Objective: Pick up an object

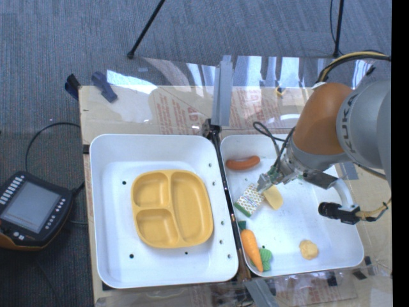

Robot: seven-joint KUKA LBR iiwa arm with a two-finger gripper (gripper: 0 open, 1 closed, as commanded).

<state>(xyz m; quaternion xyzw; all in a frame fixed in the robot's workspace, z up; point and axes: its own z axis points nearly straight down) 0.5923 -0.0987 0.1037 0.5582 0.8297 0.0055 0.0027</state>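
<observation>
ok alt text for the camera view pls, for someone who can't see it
A grey and orange robot arm reaches from the right into the right white bin, its end effector low over a pale yellow wedge and a green-checked block. That bin also holds a sausage, a carrot and a small yellow lump; the left bin holds a yellow divided plate.

A robotics lab: grey carpet floor, a teach pendant with its cable, tripod legs, and a clear shield behind the worktop.
</observation>
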